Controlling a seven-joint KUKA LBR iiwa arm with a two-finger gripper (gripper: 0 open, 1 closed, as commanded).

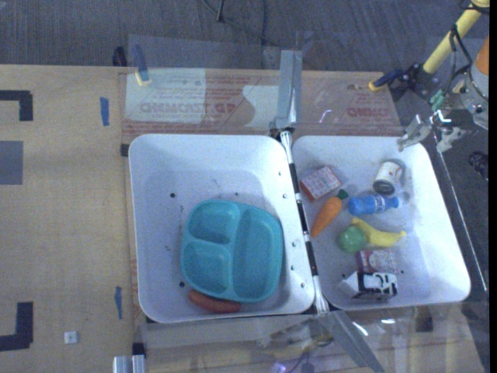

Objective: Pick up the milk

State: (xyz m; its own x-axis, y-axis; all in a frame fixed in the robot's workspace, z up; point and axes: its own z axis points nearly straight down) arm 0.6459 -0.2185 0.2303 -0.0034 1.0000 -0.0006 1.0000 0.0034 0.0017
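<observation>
The milk (377,278) is a small carton with black-and-white patches and a reddish top. It lies on its side near the front edge of the right bin (446,231). My gripper (423,130) hangs over that bin's far right corner, well behind the milk and apart from it, with nothing seen in it. The arm comes in from the upper right.
The right bin also holds a red-and-white box (321,183), a carrot (327,215), a blue bottle (373,204), a can (387,176), a banana (379,235) and a green fruit (351,240). In the left bin (155,208) lie a teal divided plate (231,249) and a red sausage (213,302).
</observation>
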